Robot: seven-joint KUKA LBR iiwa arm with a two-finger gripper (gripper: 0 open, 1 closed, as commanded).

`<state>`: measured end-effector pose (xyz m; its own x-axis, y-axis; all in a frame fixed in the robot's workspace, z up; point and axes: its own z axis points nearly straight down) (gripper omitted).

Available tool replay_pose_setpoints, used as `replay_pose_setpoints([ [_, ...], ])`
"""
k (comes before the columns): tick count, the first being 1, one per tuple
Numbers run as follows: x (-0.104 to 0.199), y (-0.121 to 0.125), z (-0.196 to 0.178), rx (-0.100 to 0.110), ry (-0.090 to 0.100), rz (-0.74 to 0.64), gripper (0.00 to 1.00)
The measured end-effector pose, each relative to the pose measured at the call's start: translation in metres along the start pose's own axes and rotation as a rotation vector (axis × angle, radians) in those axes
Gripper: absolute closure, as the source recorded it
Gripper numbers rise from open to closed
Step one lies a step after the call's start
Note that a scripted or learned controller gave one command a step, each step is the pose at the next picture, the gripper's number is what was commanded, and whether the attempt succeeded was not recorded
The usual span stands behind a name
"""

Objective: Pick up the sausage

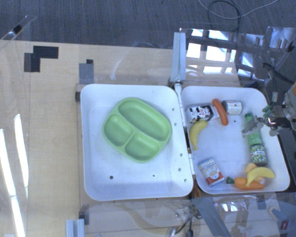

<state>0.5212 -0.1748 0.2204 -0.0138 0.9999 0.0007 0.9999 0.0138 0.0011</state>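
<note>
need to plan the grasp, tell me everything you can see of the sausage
The sausage is a small orange-red link with rounded ends and a smooth, plastic-looking skin, likely a toy. It lies flat on the floor of the right bin, near its far wall, angled slightly so its far end leans left. It looks whole. On its left, a black-and-white carton sits close against it; on its right, a small can lies very near. The gripper is off to the right, not touching it.

Orange-red sausage (220,112) (lying flat) near right bin's far edge

No label or print here is legible.
</note>
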Motion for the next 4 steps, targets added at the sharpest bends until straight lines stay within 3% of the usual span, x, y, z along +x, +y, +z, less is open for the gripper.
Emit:
replay_pose_setpoints([
  [1, 0.044, 0.081, 0.132, -0.01, -0.002, -0.001, 0.0],
  [2, 0.033, 0.137, 0.137, 0.062, 0.016, -0.022, 0.0],
  [3, 0.058, 0.135, 0.129, 0.05, -0.019, -0.003, 0.0],
  [4, 0.061, 0.135, 0.121, 0.06, -0.013, -0.009, 1.0],
])
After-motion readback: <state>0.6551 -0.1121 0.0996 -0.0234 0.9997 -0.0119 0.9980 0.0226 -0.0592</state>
